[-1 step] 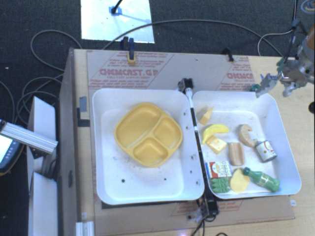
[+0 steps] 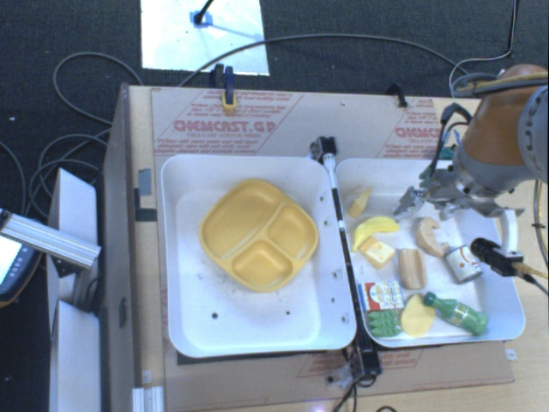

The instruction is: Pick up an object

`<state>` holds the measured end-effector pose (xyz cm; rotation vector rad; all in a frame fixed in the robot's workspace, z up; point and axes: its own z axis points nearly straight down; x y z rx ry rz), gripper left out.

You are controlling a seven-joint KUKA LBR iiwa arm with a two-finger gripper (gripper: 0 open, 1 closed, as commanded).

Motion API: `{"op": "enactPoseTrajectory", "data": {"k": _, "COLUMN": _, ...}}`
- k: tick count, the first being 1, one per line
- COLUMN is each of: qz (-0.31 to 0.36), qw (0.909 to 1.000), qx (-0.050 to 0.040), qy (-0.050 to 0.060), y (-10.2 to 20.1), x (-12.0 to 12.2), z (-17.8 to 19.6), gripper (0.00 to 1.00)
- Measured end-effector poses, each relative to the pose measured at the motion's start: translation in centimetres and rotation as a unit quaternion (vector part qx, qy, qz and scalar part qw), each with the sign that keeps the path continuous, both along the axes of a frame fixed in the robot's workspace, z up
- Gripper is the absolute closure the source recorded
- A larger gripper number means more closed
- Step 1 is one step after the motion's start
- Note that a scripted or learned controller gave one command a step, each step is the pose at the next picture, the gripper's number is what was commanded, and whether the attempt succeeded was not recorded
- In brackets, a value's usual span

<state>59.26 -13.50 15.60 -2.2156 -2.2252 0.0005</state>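
The right bin (image 2: 515,316) holds several toy foods: a yellow banana (image 2: 375,227), a cheese block (image 2: 377,252), a pale wedge (image 2: 359,201), a tan bread roll (image 2: 412,268), a beige piece (image 2: 428,236), a silver can (image 2: 464,264), a green bottle (image 2: 455,313), a yellow slice (image 2: 418,316) and a red-and-white carton (image 2: 384,295). My gripper (image 2: 419,197) hangs over the upper middle of this bin. It is just above the beige piece and to the right of the wedge. Nothing is visibly held in it.
The left bin (image 2: 197,316) carries a yellow divided plate (image 2: 259,233). A black rail (image 2: 341,239) separates the bins. The grey wrist and orange band (image 2: 506,127) cover the right bin's far right corner. A black stub (image 2: 497,257) juts out by the can.
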Motion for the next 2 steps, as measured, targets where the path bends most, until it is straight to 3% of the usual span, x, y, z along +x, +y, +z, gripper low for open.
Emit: {"op": "enactPoseTrajectory", "data": {"k": 2, "qz": -0.002, "qw": 1.0000, "qx": -0.0004, "qy": -0.001, "y": -0.1, "x": -6.3, "z": -5.6, "gripper": 0.00}}
